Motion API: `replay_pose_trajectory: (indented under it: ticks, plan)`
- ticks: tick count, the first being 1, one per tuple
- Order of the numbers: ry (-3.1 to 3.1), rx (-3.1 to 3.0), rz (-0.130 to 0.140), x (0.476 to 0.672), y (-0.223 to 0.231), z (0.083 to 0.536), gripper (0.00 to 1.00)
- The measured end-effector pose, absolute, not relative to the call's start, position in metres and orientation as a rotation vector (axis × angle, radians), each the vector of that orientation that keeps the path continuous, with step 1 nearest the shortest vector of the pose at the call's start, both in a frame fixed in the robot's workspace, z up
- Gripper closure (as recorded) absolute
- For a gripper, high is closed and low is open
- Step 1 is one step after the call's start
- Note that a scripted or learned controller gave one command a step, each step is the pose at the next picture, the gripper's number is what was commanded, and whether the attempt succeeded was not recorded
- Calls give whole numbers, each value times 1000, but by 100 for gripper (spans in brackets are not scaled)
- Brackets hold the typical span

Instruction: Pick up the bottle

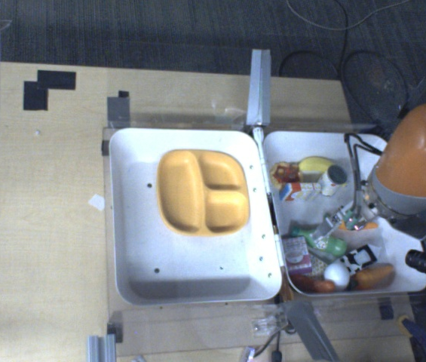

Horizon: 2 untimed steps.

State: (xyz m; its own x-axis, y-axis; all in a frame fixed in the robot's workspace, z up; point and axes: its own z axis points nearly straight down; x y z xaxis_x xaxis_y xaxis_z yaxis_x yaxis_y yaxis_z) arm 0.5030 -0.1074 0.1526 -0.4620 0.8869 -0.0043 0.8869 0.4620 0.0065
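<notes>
Bottle (324,178) beside end effector (352,219) (upper-left)

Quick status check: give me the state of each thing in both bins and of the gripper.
Yellow tray: lying flat in the left bin, compartments bare.
Bottle: on its side at the back of the right bin, not held.
Egg: resting among clutter at the front.
Gripper: low over the right bin's clutter, its grip unclear.
</notes>
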Motion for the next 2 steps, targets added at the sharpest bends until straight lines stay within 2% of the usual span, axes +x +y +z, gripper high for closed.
replay_pose_trajectory:
  ticks: [1, 2]
  plan:
    - [2629, 1689, 9, 492, -103, 90, 0]
    - [2429, 1970, 11, 538, -152, 89, 0]
